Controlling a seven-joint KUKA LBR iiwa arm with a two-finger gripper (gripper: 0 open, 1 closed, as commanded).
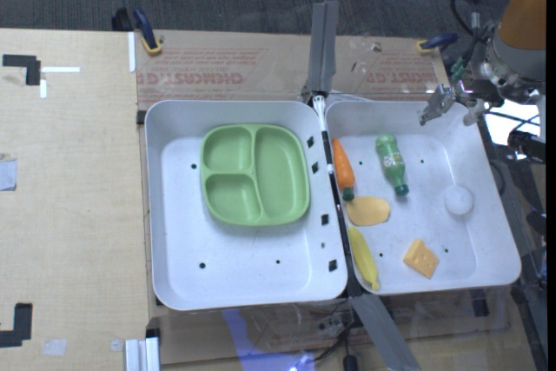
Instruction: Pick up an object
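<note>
The right bin [499, 213] holds an orange carrot [344, 165] against its left wall, a green bottle [392, 162] lying flat, a yellow oval piece [369, 210], a yellow banana [363, 258], an orange cheese wedge [421, 259] and a small white ball [458, 201]. My gripper [450, 115] hangs over the bin's far right corner, above and to the right of the bottle. It is open, with nothing between its fingers.
The left bin [174, 213] carries a green divided plate [255, 175]. A grey upright bar [323, 48] stands behind the seam between the bins. Blue clamps [143, 29] sit on the cardboard at the back. Cables hang at the far right.
</note>
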